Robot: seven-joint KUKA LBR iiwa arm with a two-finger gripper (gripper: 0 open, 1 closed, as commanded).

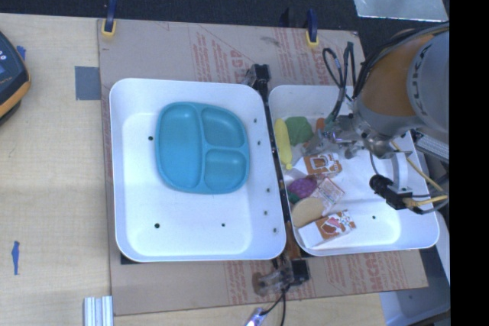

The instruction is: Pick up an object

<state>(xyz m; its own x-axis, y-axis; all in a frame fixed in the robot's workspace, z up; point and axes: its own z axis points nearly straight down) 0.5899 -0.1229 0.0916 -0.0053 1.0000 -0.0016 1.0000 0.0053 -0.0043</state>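
The right bin (382, 237) holds a cluster of small items along its left side. A yellow corn-like piece (283, 143) lies beside a green item (299, 129). Below them are a small printed packet (322, 163), a purple grape bunch (301, 185), a clear wrapped packet (330, 190), a tan round piece (307, 211) and another printed packet (334, 225). My gripper (341, 135) hangs low over the upper middle of this bin, just right of the green item and above the first packet. I see nothing held in it.
The left bin (137, 225) carries a blue divided plate (202, 147) in its upper half. The grey arm with its orange band (393, 76) covers the right bin's upper right corner. Cables and a black fitting (390, 193) trail over the bin's right side.
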